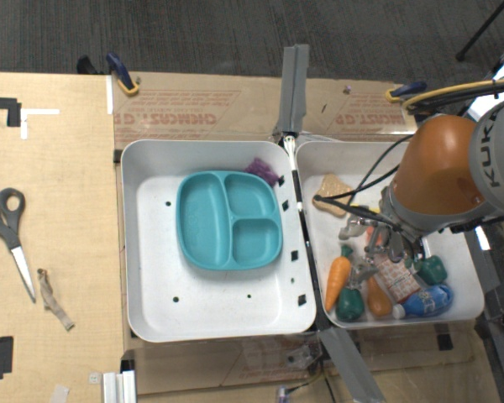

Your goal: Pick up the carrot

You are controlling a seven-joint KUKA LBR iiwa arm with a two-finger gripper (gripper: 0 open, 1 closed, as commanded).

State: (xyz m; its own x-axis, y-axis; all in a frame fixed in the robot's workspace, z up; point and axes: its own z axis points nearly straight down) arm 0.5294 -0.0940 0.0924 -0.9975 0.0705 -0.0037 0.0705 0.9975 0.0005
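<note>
Across the surface (pixel 50 183), two white bins side by side. Left bin (pixel 151 309): a teal divided plate (pixel 230 220) near its middle, a small purple item (pixel 263 170) just beyond the plate's far right corner. Right bin (pixel 466 305): crowded. Arm (pixel 441 170) reaches in from the right, its orange band over the bin's centre. Gripper (pixel 376 254) hangs low among the clutter; whether it is apart or together, cannot tell. Carrot (pixel 338 281) lies toward the right bin's near left, tilted, just left of the gripper, not seen between anything. Dark green item (pixel 350 306) touching the carrot's lower end. Second orange piece (pixel 379 300) beside it, then a blue item (pixel 427 301). Tan slice (pixel 331 194) at the bin's far left. Scissors (pixel 8 233) on the surface, far left.
</note>
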